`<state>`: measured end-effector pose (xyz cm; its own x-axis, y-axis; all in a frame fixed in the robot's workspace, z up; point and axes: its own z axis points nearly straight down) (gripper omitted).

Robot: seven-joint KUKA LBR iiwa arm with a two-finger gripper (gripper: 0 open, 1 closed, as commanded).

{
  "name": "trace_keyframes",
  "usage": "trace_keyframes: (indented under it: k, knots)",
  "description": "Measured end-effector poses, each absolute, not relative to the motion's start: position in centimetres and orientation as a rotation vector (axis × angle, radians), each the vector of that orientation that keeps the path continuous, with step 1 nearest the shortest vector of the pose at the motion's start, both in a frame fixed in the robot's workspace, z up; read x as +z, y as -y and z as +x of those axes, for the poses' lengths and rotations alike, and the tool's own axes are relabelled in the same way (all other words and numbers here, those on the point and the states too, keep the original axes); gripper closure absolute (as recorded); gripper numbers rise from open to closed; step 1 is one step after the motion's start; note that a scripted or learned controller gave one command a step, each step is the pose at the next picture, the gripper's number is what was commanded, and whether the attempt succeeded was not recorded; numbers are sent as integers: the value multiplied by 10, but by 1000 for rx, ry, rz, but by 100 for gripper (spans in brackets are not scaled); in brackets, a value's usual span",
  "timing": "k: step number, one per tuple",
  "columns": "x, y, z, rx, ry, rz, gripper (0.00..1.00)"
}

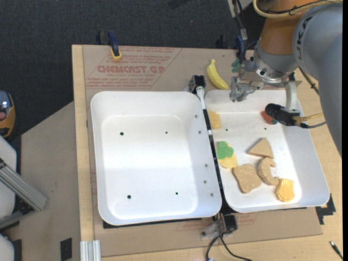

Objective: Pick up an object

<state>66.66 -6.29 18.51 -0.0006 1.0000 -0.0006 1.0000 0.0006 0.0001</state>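
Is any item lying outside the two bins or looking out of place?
Yes. The banana lies on the brown board behind the right bin, outside it, while the other food pieces lie inside that bin. The gripper is close beside the banana.

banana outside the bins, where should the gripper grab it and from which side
Probably the banana's thick middle, coming straight down, fingers across its narrow width. It lies flat and curved on the board just beyond the right bin's far rim, so a side approach looks blocked. The gripper is close beside it.
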Motion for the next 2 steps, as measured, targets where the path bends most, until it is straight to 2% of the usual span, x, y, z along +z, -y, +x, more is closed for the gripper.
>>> trace_keyframes:
  k: [2]
  knots:
    - [298,218,667,3,-2211,2219,100]
